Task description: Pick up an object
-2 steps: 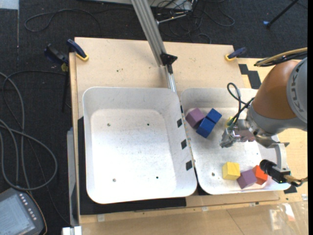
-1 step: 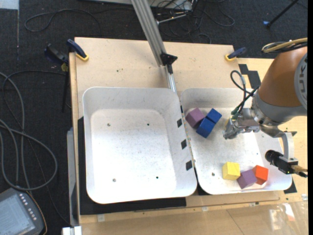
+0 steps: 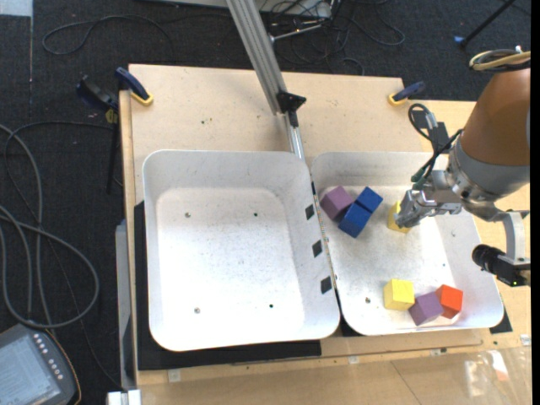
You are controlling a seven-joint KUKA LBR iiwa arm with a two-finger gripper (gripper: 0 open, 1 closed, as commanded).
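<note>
In the right bin (image 3: 371, 315), my gripper (image 3: 407, 213) is down near the bin floor, at the middle right. A small yellow block (image 3: 394, 222) shows just at its left side, mostly hidden by the gripper body. A purple block (image 3: 336, 201) and a blue block (image 3: 361, 210) lie together to the left of the gripper. Near the bin's front edge sit a yellow cube (image 3: 398, 294), a second purple block (image 3: 426, 307) and an orange cube (image 3: 451, 299).
The left bin (image 3: 169, 310) stands beside the right one, with a shared wall between them. A slanted metal pole (image 3: 257, 45) reaches from the back down to that wall. Blue and yellow clamps (image 3: 135, 87) hold the board's back corners.
</note>
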